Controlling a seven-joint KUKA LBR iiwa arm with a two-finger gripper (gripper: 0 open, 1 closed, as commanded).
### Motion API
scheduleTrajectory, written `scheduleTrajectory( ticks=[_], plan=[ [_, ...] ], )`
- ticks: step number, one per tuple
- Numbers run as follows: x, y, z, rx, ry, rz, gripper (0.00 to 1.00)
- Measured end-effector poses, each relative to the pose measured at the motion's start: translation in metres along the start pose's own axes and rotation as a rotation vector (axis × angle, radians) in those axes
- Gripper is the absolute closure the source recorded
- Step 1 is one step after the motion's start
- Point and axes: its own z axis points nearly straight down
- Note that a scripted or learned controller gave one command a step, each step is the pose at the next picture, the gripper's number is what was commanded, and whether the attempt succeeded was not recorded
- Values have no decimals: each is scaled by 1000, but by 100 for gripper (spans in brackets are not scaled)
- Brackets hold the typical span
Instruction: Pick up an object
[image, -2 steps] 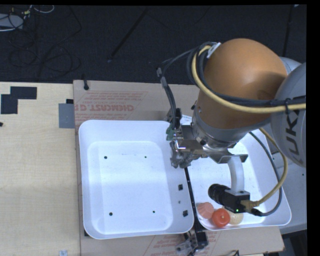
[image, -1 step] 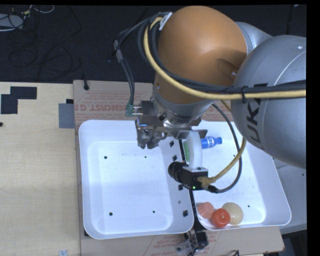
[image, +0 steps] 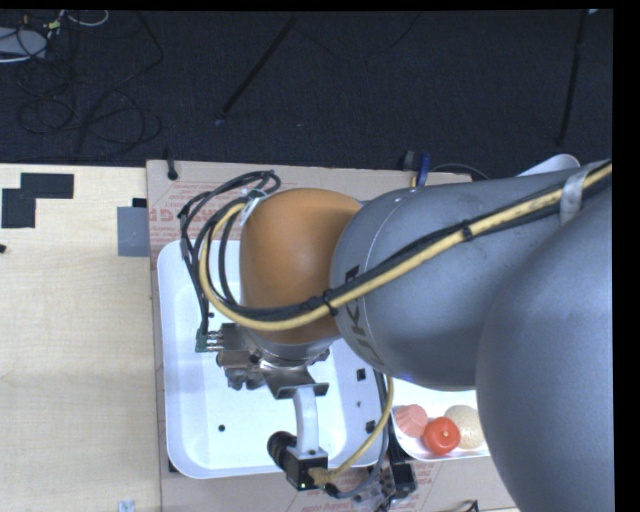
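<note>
The grey arm reaches in from the right, and its orange band hangs over the left white bin. The tool points down toward the middle of that bin's floor. From where I stand I cannot tell how far open the tool is, or whether it has hold of anything. In the right bin, tucked under the arm, a red-orange ball lies between a pale pink piece and a beige round thing. Both bins sit on the pale wooden tabletop.
</note>
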Motion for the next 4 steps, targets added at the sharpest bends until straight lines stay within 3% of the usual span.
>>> scheduleTrajectory(
  ticks=[1, 2, 3, 4],
  plan=[
    [9, 3, 46, -7, 2, 7, 100],
    [11, 56, 2, -18, 5, 5, 100],
    [-46, 113, -19, -19, 3, 9, 100],
    [13, 93, -65, -17, 8, -2, 100]
  ],
)
